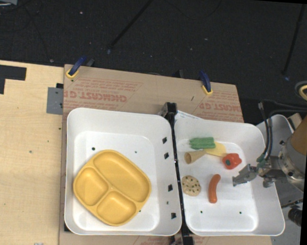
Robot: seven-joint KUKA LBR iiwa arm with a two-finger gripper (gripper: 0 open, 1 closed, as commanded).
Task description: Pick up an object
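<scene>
The right bin (225,221) holds several toy foods. A green piece (201,142) lies at the back beside a yellow piece (218,149), with a tan cone (194,156) in front of them. A red pepper (232,161) sits to the right of those. Nearer the front are a speckled cookie (191,185) and an orange-red sausage (213,188). My gripper (245,178) reaches in over the bin's right side, a little right of the sausage and just below the pepper. Nothing shows in its grasp.
A yellow three-compartment plate (112,185) lies in the left bin (84,124). A black divider (173,169) runs between the two bins. Both rest on cardboard (145,92) clamped at the back, with a wooden bench top (16,160) to the left.
</scene>
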